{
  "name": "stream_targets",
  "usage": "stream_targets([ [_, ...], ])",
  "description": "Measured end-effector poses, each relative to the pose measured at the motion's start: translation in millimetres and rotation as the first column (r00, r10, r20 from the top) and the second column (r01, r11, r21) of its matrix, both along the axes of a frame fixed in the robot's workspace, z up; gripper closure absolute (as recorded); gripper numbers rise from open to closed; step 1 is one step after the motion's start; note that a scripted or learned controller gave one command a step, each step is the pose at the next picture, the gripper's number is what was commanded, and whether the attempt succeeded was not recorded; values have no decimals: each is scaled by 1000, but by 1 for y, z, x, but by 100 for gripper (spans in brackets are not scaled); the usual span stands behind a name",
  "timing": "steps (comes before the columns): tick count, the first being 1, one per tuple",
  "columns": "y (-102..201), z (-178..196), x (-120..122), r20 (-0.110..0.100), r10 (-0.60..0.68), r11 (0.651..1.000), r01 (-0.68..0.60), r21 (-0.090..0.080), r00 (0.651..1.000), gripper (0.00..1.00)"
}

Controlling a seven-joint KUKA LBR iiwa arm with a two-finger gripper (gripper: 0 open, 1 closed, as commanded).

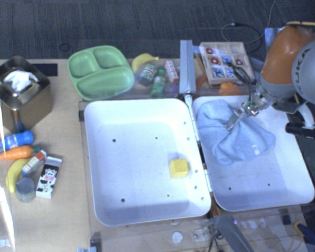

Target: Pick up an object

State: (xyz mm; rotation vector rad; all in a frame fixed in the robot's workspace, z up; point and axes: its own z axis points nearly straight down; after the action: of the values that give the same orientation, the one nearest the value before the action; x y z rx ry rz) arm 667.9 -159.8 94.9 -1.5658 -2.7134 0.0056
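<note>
Apparently we have our gripper [237, 119] down on the blue cloth [238, 136]; grip unclear, nothing lifted yet.

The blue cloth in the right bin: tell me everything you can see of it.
The blue cloth is a light blue, soft, terry-looking towel, crumpled and loosely folded rather than spread flat. It lies in the upper left part of the right bin, its left edge close to the wall that divides the two bins. The gripper is down on its upper middle, where the fabric looks bunched; whether it is pinched I cannot tell.
</note>
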Motion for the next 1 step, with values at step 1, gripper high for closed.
stream_targets([
  [1, -5, 59, 3, 14, -291, 957, 291, -1, 957, 0],
])
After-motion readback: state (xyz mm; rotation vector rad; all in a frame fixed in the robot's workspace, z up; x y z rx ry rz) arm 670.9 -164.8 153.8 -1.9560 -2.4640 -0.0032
